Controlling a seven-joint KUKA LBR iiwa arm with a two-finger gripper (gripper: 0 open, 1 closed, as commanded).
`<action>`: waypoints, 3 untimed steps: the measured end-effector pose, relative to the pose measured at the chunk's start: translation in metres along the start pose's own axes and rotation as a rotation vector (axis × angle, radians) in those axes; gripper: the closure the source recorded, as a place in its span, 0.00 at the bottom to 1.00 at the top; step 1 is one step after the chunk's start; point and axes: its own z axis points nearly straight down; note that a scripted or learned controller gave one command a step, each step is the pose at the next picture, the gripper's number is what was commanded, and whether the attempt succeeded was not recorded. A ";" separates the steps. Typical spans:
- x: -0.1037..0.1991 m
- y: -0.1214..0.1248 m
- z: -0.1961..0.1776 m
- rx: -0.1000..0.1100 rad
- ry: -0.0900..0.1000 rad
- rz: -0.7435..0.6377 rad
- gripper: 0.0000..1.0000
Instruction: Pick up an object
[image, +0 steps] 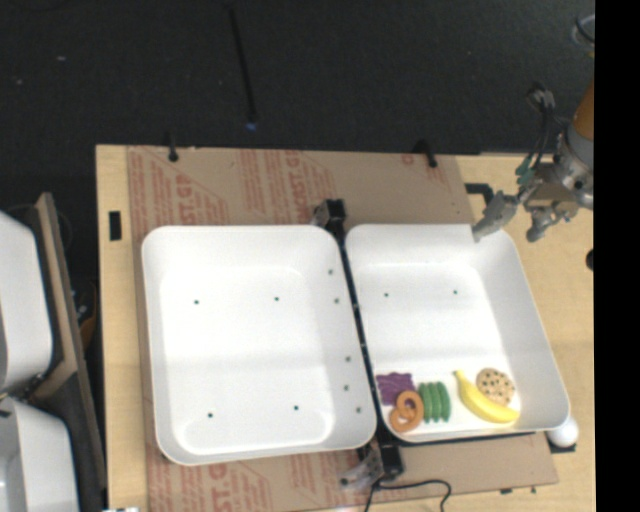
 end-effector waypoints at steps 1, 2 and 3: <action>0.000 0.001 -0.004 -0.007 -0.001 -0.001 0.00; 0.001 0.009 0.043 -0.003 -0.001 -0.002 0.00; 0.005 0.007 0.085 -0.003 -0.001 -0.001 0.00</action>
